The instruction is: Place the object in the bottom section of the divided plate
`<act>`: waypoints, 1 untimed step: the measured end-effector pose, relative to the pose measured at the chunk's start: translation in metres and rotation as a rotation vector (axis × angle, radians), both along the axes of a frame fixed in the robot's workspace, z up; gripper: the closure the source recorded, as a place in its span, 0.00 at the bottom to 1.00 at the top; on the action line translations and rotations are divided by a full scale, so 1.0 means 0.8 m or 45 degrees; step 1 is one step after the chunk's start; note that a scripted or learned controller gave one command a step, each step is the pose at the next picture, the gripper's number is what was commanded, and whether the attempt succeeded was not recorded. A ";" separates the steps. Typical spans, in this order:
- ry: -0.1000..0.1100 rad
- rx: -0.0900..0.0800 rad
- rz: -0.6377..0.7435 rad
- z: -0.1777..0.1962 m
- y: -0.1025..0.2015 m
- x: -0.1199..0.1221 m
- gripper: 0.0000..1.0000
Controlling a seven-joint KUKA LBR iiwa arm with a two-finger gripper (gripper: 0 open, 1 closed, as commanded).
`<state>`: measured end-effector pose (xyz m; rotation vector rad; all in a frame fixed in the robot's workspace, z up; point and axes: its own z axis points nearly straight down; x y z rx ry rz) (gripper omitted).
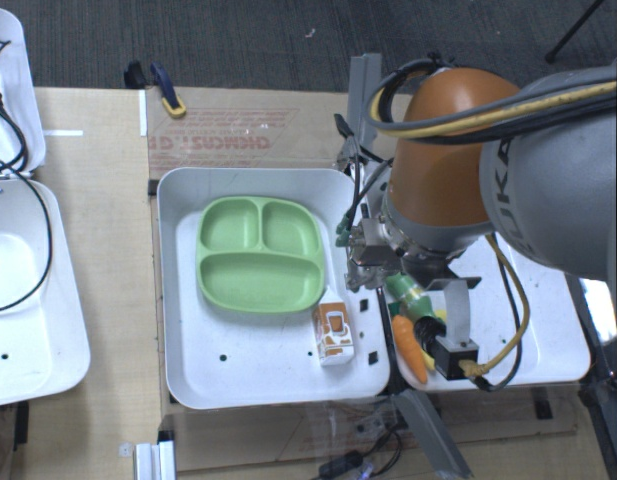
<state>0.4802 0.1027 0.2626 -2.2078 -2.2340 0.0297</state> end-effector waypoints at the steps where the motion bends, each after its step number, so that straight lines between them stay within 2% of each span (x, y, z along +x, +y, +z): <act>1: -0.017 0.009 -0.323 0.093 -0.011 -0.003 1.00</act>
